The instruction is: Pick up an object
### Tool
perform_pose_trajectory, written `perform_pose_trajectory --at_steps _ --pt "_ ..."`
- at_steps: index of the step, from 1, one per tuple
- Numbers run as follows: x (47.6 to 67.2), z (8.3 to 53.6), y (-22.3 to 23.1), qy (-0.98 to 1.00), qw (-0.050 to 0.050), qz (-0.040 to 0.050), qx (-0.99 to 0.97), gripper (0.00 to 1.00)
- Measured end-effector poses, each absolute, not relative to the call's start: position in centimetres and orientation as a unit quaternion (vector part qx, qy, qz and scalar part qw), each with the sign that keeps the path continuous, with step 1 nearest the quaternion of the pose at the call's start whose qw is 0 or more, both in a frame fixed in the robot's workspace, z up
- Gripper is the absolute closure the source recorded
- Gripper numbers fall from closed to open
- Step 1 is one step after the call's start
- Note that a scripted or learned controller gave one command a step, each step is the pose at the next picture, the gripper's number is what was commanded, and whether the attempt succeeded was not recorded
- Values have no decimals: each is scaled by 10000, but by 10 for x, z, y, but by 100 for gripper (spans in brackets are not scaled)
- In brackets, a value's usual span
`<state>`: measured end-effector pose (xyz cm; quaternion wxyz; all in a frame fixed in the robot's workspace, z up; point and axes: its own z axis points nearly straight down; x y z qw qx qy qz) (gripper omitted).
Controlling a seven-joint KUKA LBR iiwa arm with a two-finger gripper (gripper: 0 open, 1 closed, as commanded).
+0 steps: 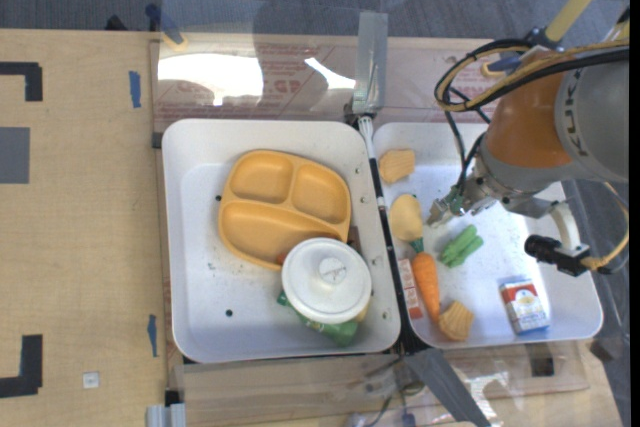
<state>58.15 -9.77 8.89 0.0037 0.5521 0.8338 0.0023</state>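
A divided orange plate (283, 205) lies in the left white bin (190, 245), with a round white lidded cup (326, 277) resting over its near corner and something green under the cup. Across the central divider, the right white bin (580, 315) holds a scatter of toy food: a tan piece (397, 165) near the far wall, a pale yellow piece (406, 216) just below it, an orange carrot (427, 281) pointing toward a small yellow-orange piece (457, 320), a green ridged piece (460, 245) near the middle, and a small red, white and blue carton (524, 304) toward the right. The grey and orange arm reaches in from the right, its gripper (447, 206) low over the right bin, just above the green piece and beside the pale yellow one; nothing is visibly between its fingers, and whether they are apart or together cannot be told.
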Motion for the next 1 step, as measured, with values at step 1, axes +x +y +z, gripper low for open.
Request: perform_pose_trajectory --at_steps 1 --pt "582 88 -98 8335 35 22 5525 0"
